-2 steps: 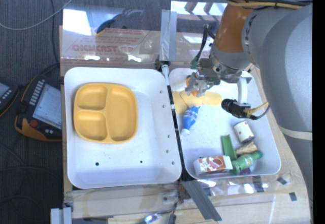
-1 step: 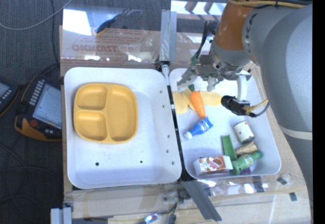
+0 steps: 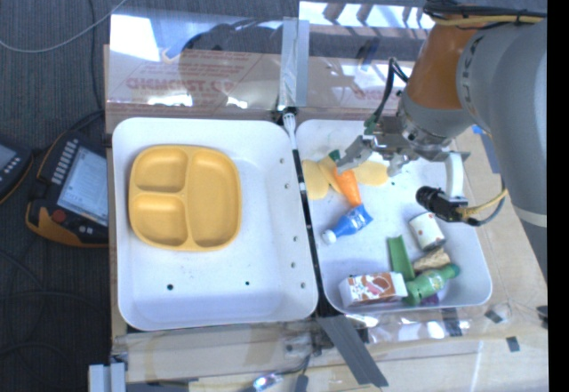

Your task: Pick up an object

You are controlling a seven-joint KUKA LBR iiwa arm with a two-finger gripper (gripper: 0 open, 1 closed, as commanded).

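My gripper (image 3: 373, 157) hangs over the back of the right bin (image 3: 476, 292), and its two fingers stand apart with nothing between them. Just below it lie an orange carrot-shaped toy (image 3: 348, 187) and a pale yellow piece (image 3: 374, 173). Another yellow item (image 3: 316, 178) rests against the bin's left wall. A blue bottle (image 3: 350, 222) lies toward the middle. Nearer the front are a green stick (image 3: 397, 256), a small white and red can (image 3: 427, 228), a red and white carton (image 3: 373, 289) and a green bottle (image 3: 436, 277).
The left bin (image 3: 213, 292) holds a yellow divided plate (image 3: 185, 196). A clear plastic sheet and cardboard (image 3: 204, 79) stand behind both bins. A handheld pendant (image 3: 71, 190) lies on the floor to the left. The arm's grey body (image 3: 507, 97) covers the back right corner.
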